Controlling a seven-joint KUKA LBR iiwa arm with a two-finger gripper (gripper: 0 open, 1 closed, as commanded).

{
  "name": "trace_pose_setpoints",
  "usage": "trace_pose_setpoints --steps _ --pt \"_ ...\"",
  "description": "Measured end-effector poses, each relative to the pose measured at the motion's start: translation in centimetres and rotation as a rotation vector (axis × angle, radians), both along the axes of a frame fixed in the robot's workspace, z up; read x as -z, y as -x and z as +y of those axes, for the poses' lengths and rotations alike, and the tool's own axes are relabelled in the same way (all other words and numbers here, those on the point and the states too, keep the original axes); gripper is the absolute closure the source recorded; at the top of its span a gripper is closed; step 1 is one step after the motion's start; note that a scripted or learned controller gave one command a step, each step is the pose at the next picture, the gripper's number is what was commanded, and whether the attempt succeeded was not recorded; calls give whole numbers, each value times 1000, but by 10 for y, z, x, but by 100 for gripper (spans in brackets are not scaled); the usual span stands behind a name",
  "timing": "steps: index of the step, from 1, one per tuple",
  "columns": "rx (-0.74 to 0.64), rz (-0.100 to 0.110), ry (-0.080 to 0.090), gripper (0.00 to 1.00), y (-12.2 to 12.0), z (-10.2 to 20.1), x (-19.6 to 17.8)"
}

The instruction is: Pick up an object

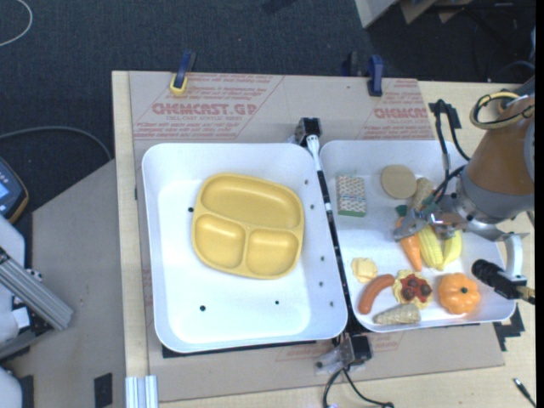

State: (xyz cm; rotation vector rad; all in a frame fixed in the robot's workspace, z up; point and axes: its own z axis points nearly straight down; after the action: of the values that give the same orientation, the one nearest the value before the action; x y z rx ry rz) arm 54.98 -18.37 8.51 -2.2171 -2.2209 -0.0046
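Note:
My gripper [420, 220] is low in the right bin [340, 161], reaching in from the right under the orange-banded wrist [501, 164]. It sits among a cluster of toy food: an orange carrot [411, 252], a yellow corn cob [431, 246] and a banana [452, 246] just below it, and a pale long piece [422, 190] just above. A tan round cookie [397, 181] lies up and to the left of it. The arm hides part of the cluster.
More toy food lies in the right bin: a grey waffle [351, 195], cheese wedge [364, 269], sausage [375, 291], pizza slice [415, 287], cone [398, 315] and orange pumpkin [459, 294]. A yellow divided plate [248, 225] rests in the left bin [170, 253].

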Motion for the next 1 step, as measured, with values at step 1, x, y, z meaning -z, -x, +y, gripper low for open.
trace_pose_setpoints --steps 1 --pt "0 -1 3 100 1 -1 -10"
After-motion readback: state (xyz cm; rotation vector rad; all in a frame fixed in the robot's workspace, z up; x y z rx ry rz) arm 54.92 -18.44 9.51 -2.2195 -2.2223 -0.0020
